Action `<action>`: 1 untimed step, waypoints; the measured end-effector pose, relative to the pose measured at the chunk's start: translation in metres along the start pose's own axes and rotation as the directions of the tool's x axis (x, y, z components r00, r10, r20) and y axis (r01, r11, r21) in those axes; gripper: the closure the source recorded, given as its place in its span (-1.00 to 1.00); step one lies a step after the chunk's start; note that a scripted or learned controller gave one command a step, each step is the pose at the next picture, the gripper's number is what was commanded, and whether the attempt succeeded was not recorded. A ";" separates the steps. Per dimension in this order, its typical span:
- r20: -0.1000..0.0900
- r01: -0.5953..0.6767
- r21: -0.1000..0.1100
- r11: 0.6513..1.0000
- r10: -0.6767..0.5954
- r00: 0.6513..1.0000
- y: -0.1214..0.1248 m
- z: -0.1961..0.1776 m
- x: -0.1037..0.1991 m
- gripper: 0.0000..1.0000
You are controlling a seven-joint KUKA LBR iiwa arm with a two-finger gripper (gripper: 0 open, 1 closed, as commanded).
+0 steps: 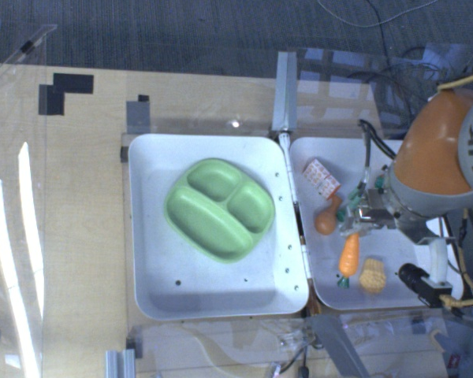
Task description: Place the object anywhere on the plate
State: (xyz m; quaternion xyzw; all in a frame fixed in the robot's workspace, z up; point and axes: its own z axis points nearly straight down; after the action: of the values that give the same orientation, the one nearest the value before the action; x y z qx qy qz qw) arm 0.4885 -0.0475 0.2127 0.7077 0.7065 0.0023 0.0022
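Whether the gripper (361, 211) is spread or closed I cannot tell from here: its metal end is a small tangle of shine and shadow hanging low over the right-hand bin (323, 294), and nothing shows plainly clamped in it

Nearest the front wall of that bin lies a pale yellow, rough-looking biscuit-like piece (371, 275). Just beside it, on the side toward the other bin, is a carrot (348, 255), lying lengthwise with its green tip toward the front and its orange body pointing back toward the gripper. The gripper sits right at the carrot's far end; whether it touches the carrot I cannot tell.

A little farther back, next to the gripper and close to the wall shared by the bins, is a small round orange-brown object (325, 222) with a short stem. Behind that, toward the bin's back corner, a pink-and-white patterned packet (322, 177) lies flat and tilted.

The grey arm, with its orange band (430, 152), bulks in from the right above that bin.

In the left-hand bin (154, 290) the green plate (219, 209), divided into three compartments, sits about in the middle, well apart from all the loose things
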 end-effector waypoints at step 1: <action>0.000 -0.031 0.002 1.000 0.031 1.000 0.048 -0.013 0.074 1.00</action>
State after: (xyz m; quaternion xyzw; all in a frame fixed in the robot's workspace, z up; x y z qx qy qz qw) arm 0.5364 0.0260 0.2260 0.7186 0.6954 0.0019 0.0015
